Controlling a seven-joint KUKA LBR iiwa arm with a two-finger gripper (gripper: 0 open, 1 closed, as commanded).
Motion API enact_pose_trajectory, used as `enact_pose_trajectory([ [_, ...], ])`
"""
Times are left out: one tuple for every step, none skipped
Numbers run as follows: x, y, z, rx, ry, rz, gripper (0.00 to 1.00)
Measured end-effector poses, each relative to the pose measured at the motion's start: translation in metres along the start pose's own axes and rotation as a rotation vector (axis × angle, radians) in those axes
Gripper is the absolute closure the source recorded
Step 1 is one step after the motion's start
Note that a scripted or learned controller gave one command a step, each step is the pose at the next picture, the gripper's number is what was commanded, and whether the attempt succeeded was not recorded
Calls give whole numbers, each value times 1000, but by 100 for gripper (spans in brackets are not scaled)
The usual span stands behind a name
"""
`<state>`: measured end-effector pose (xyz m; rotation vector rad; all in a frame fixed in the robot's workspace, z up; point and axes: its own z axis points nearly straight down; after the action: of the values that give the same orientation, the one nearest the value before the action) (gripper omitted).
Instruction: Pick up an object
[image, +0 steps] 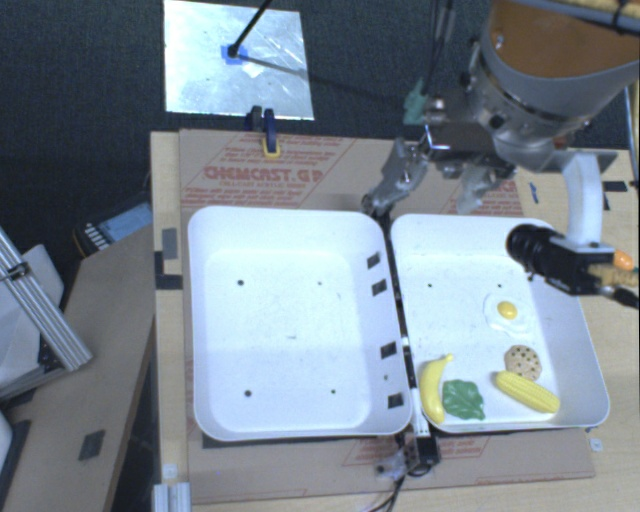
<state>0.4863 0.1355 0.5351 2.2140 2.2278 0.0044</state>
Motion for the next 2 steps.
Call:
enact_pose_trajectory([
  [14,0,0,0,0,0,0],
  [28,0,0,0,0,0,0],
])
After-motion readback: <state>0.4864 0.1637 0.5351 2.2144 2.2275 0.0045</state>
